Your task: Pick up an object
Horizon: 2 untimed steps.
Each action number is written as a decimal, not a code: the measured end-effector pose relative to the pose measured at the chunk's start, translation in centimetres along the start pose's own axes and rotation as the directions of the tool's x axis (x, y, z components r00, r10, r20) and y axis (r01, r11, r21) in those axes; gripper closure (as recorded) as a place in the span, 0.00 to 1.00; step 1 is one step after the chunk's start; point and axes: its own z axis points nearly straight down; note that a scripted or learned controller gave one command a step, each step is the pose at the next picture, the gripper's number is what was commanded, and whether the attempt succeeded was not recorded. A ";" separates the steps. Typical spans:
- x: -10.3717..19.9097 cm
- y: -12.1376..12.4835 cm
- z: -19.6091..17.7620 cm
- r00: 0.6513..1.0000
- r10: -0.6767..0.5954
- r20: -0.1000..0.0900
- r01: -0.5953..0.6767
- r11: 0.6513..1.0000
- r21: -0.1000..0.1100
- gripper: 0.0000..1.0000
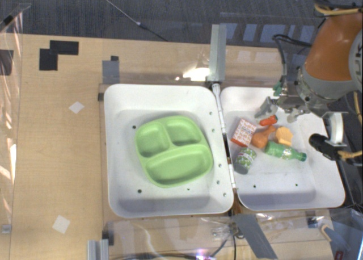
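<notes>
Setting: dark carpet lies beyond a pale wooden bench (51, 156) that carries two shallow white bins side by side, with clear panels standing along its edges.
Left bin (116, 139): holds a green divided plate (173, 151) near its centre, lying flat.
Right bin (283, 188): holds a cluster in its far half, toward the divider: a red-and-white carton (244, 131), an orange carrot-like piece (262, 138), a yellow-tan lump (283, 135), a green bottle (285, 151) on its side, and a small grey-green can (245, 159).
Gripper (279, 110): hangs over the far edge of the right bin, just above a small red-orange item (267, 121); fingers spread apart, nothing between them.
Progress: judged early; no object is lifted, all lie in the bin, so grasping and raising remain.
Likely target: the red-orange item, being nearest the fingers.
</notes>
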 end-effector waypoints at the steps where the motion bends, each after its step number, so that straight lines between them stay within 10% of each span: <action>1: -5.2 -1.1 12.1 0.988 0.153 0.002 -0.153 0.988 -0.009 0.00; 2: -1.8 7.1 12.8 0.965 0.262 0.000 -0.262 0.965 -0.028 0.00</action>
